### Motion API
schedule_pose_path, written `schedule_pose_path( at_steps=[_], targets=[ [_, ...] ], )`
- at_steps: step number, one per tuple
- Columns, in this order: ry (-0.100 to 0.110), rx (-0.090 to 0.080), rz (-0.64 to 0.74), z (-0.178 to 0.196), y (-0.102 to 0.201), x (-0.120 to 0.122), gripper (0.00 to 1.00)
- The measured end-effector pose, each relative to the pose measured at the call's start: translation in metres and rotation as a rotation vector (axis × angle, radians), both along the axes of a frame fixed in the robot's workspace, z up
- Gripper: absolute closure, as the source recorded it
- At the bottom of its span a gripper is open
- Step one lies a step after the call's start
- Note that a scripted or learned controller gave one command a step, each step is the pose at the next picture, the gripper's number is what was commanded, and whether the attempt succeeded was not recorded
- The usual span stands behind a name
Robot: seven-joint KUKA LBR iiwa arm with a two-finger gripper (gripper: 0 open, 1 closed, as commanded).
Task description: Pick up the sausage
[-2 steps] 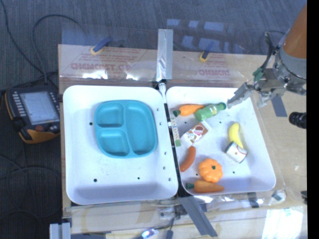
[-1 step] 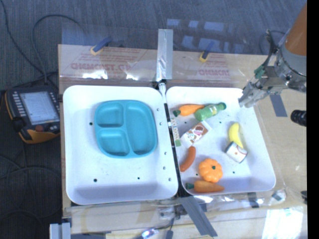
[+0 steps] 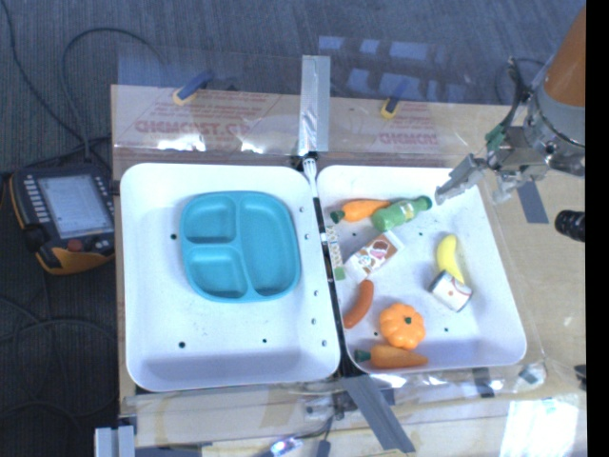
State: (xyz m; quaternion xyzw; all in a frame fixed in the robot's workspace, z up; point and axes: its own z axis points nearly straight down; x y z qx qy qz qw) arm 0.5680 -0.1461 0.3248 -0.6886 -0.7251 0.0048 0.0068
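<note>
Overhead, the gripper hovers by the right bin's far rim.
Its grasp state cannot be told; the sausage (reddish) lies well down-left of it.

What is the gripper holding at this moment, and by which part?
Nothing is held. The gripper hangs over the right bin's far right corner, with nothing between its fingers. The sausage lies untouched in that bin, beside the pumpkin.

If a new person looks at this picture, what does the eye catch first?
Probably the blue divided plate, alone in the left bin. Next, the bright toy food crowded in the right bin: a pumpkin, a banana, and the sausage near the divider. The gripper hovers over the right bin's far corner.
</note>
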Motion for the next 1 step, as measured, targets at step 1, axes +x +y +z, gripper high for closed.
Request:
schedule_pose_path(
  at_steps=[1],
  targets=[
    [-0.016,-0.003,0.329,0.101,-0.0358,0.0032,0.0]
  ],
)
